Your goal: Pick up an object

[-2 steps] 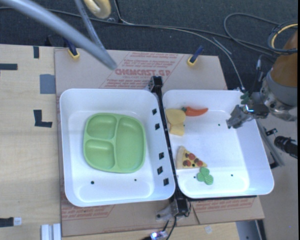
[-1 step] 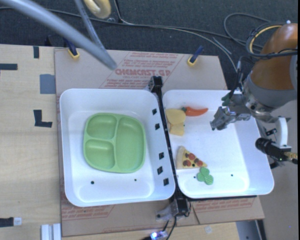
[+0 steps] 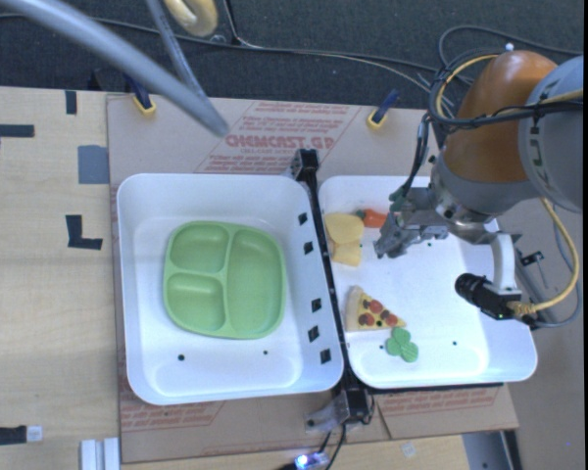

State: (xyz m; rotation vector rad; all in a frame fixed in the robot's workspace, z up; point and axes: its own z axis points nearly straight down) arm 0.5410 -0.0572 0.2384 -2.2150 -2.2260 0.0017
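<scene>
Two-finger tool [image 3: 392, 245] low over the right shallow white bin [image 3: 470, 360], near its far left corner; finger state impossible to tell. Just beside: pale yellow cheese-like block [image 3: 343, 235], small orange piece [image 3: 373, 217]. Toward the near edge: toy pizza slice [image 3: 370, 312], green leafy toy [image 3: 404, 345]. In the left white bin [image 3: 137, 262]: green divided plastic plate [image 3: 223, 279].

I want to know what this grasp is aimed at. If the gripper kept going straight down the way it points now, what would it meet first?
Probably bare floor of the right bin. The gripper hangs just right of the yellow cheese pieces, with the orange piece beside it. Depth is unclear from this slant, so it might clip the cheese's edge.
</scene>
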